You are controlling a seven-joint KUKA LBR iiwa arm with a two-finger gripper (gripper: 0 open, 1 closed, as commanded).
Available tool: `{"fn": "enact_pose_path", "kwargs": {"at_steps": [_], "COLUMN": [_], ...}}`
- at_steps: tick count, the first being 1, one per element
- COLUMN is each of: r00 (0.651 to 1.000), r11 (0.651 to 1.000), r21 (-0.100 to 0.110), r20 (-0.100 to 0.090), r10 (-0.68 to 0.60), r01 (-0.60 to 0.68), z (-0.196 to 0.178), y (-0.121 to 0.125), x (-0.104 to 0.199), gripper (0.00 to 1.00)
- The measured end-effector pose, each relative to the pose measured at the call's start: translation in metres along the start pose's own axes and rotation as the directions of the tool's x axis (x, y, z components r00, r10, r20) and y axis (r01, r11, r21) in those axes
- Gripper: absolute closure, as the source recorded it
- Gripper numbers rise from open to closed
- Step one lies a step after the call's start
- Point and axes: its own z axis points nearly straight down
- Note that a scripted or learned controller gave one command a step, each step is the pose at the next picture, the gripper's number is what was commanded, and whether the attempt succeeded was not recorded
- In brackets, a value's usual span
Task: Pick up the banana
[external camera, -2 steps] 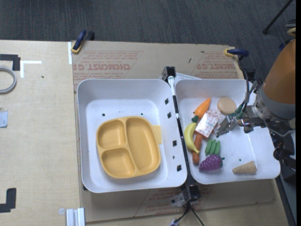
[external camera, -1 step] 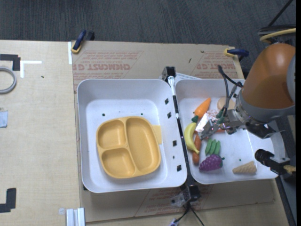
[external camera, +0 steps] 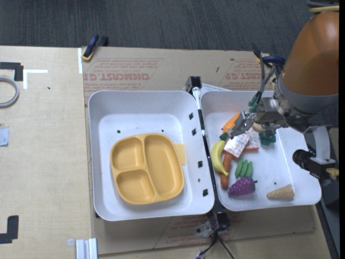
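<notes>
Banana (external camera: 218,157): you'll find it in the right bin (external camera: 302,196), lying along the bin's left wall, right of centre frame, curved, yellow, not lifted. Its lower end is touching or just beside an orange carrot-like piece (external camera: 226,171).

Hand (external camera: 249,118): sits in the upper part of the right bin, up and to the right of the banana and apart from it. The fingers are dark and run into the clutter beneath them, so you cannot tell how far open the hand is, nor whether anything sits between the fingers. The grey arm with its orange band (external camera: 318,53) comes in from the upper right of the frame.

Around the hand, note:
- orange wedge-shaped piece (external camera: 232,122) just left of it
- white-and-red packet (external camera: 240,143) just below it, between hand and banana
- dark green piece (external camera: 267,138) to its lower right

Lower in the same bin:
- green pods (external camera: 243,169)
- purple grape bunch (external camera: 241,186)
- tan wedge (external camera: 281,192) in the lower right corner

Left bin (external camera: 102,144) holds a yellow divided plate (external camera: 146,168) with three compartments. Both bins rest on cardboard (external camera: 124,72) on the tabletop (external camera: 43,161).
</notes>
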Motion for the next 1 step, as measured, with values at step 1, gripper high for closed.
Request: {"fn": "enact_pose_path", "kwargs": {"at_steps": [1], "r00": [0.963], "r11": [0.963], "r21": [0.001], "r20": [-0.002], "r10": [-0.270], "r01": [0.270], "z": [0.1129], "y": [-0.0119], "x": [0.0308], "gripper": [0.00]}}
